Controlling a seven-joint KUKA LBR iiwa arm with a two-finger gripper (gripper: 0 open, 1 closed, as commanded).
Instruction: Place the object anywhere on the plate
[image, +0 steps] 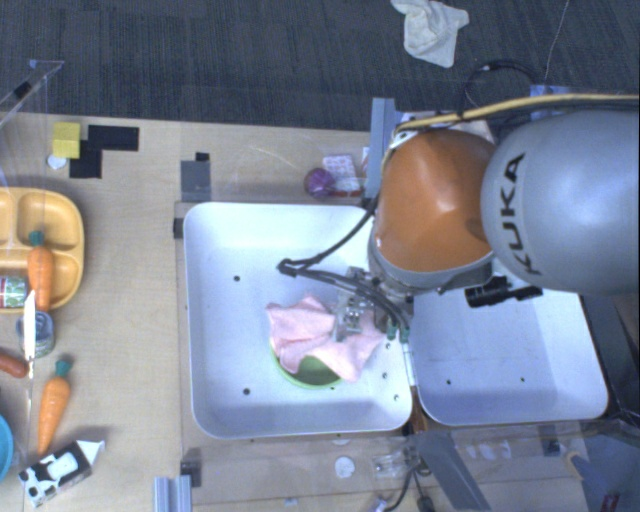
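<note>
Hovering over crumpled pink cloth (310, 333) draping round green plate (316, 371); gripper (352, 322) at three o'clock, grip unreadable.

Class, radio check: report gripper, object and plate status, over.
Gripper low over pink cloth in left bin. Cloth draped across green plate, covering most of it. Grip unconfirmed.

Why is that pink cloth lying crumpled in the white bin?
The pink cloth lies bunched over the green plate in the left bin, hiding most of it. A crumpled rag also lies on the floor beyond the bench.
</note>
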